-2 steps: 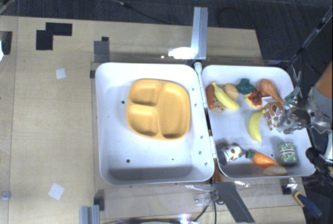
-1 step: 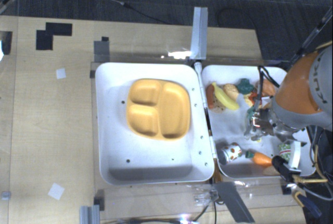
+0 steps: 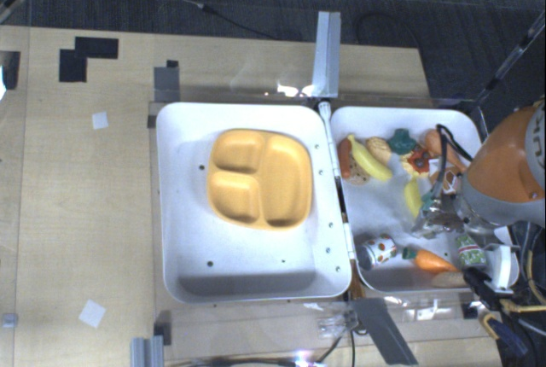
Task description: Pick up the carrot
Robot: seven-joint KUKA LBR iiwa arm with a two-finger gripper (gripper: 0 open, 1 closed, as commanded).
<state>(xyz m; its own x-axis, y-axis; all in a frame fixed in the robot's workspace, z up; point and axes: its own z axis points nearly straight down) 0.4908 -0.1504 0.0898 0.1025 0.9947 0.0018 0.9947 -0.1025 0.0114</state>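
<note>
The carrot [image 3: 432,262], orange with a small green top at its left end, lies flat near the front edge of the right bin [image 3: 386,212]. My gripper [image 3: 433,218] hangs over the right bin, slightly behind the carrot in the view and apart from it. The grey wrist and orange band [image 3: 510,159] hide the bin's right side. Nothing is visibly held.
A small printed can [image 3: 381,250] lies just left of the carrot, and a green-white item [image 3: 471,253] to its right. A banana [image 3: 371,159], a yellow piece [image 3: 413,198] and several other toy foods fill the bin's back. The left bin [image 3: 183,212] holds a yellow divided plate [image 3: 259,178].
</note>
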